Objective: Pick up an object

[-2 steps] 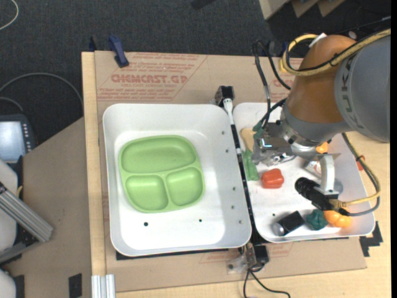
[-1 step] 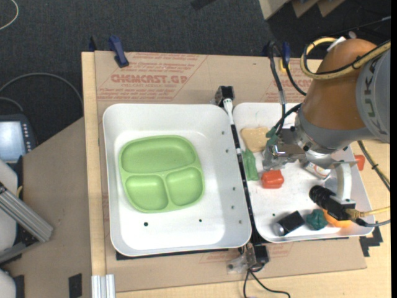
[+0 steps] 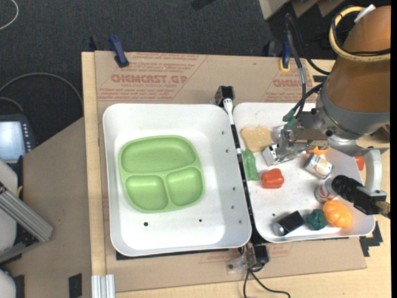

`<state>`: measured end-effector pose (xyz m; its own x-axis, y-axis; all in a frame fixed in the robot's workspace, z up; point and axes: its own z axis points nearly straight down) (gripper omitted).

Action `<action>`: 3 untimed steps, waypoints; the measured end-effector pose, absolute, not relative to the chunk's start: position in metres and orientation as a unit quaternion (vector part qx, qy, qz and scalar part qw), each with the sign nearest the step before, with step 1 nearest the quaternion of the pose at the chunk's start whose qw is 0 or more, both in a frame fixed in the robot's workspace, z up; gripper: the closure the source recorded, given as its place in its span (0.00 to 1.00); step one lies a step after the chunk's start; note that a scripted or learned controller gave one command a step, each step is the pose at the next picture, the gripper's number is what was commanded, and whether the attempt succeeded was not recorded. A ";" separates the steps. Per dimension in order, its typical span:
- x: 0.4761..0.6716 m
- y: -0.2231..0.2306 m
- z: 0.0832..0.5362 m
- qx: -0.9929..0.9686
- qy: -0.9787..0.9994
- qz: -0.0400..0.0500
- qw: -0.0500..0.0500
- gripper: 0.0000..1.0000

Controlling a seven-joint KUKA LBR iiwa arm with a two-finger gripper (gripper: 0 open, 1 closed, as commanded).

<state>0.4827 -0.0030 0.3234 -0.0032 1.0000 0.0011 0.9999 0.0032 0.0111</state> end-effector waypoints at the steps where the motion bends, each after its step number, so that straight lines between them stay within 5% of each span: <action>1: 0.480 0.049 0.404 0.704 0.710 0.005 0.003 1.00; 3: 0.478 -0.069 0.259 0.710 0.704 -0.004 -0.003 1.00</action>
